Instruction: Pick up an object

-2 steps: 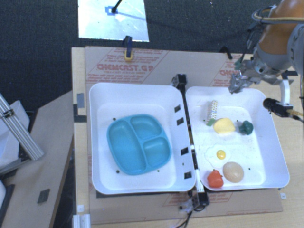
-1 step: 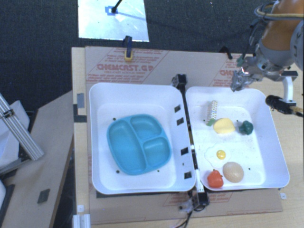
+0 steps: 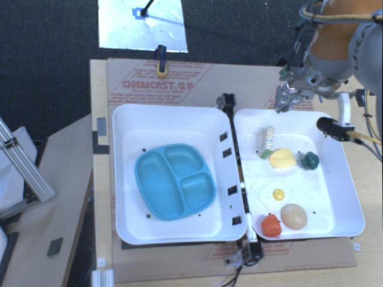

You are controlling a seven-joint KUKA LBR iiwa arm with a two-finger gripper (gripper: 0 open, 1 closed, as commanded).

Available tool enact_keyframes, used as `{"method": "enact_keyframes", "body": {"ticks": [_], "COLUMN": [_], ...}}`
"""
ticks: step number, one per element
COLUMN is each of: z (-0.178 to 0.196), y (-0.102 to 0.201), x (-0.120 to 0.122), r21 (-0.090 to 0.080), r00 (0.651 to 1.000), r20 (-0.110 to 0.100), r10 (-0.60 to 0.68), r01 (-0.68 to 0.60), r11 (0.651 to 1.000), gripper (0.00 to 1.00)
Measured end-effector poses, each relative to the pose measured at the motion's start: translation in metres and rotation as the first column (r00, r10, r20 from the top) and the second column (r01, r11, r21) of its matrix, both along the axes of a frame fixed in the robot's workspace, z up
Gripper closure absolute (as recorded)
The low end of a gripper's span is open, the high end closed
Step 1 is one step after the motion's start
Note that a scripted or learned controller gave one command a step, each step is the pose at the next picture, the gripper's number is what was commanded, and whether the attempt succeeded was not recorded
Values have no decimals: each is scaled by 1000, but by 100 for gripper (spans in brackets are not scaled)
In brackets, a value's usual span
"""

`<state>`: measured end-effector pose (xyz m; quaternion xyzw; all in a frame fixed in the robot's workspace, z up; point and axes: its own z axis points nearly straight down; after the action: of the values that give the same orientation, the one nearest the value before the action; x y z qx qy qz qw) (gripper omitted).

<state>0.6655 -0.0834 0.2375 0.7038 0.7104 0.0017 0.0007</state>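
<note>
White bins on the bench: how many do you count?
2. The left bin holds a blue tray; the right bin holds the small toys.

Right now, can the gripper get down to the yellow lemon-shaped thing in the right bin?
Probably yes. The gripper hangs over the right bin's far rim, and the yellow piece lies uncovered, with a small green bit touching one side and the dark green piece just apart.

Bright even overhead light, soft shadows, slightly blurry
</note>
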Motion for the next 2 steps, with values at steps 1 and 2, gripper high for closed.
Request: {"method": "enact_keyframes", "body": {"ticks": [1, 2], "z": [-4, 4], "y": [44, 95], "x": [-3, -1], "r21": [-1, 0], "r00": [1000, 1000], "r20": [-1, -1], "r10": [-1, 0], "r01": [1, 0], "r11": [1000, 1000], "gripper": [100, 100]}}
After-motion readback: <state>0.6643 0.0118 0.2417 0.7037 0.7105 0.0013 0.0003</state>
